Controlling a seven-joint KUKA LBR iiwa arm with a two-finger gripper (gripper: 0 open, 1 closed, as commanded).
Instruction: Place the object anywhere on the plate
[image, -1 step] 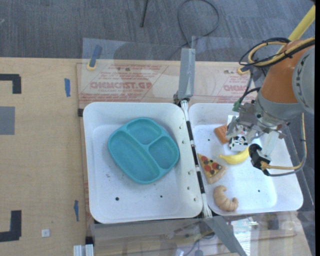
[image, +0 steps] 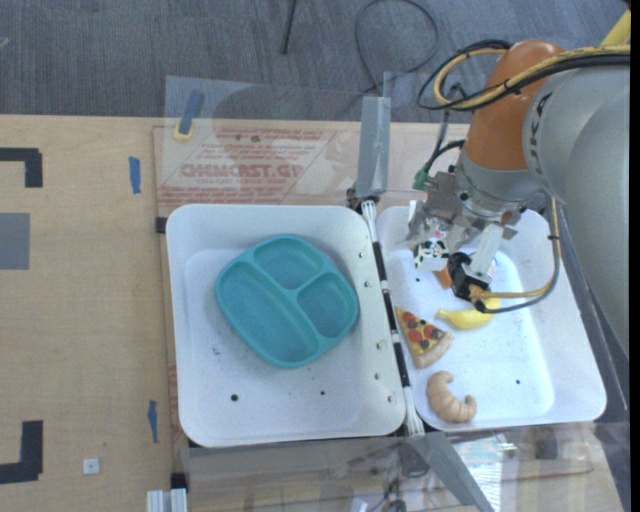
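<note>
A teal divided plate (image: 287, 299) lies in the left bin (image: 200, 400). My gripper (image: 447, 243) hangs low over the back of the right bin (image: 560, 390). A small black-and-white toy (image: 430, 253) sits right at the gripper's left side; I cannot tell whether it is held. A small orange piece (image: 443, 278) lies just below it. Further forward in the right bin are a yellow banana (image: 463, 319), a pizza slice (image: 423, 337) and a croissant (image: 451, 396).
The metal divider (image: 385, 300) between the two bins runs between gripper and plate. The arm's grey body (image: 590, 130) covers the right bin's back right corner. A clear sheet (image: 260, 165) lies behind the left bin.
</note>
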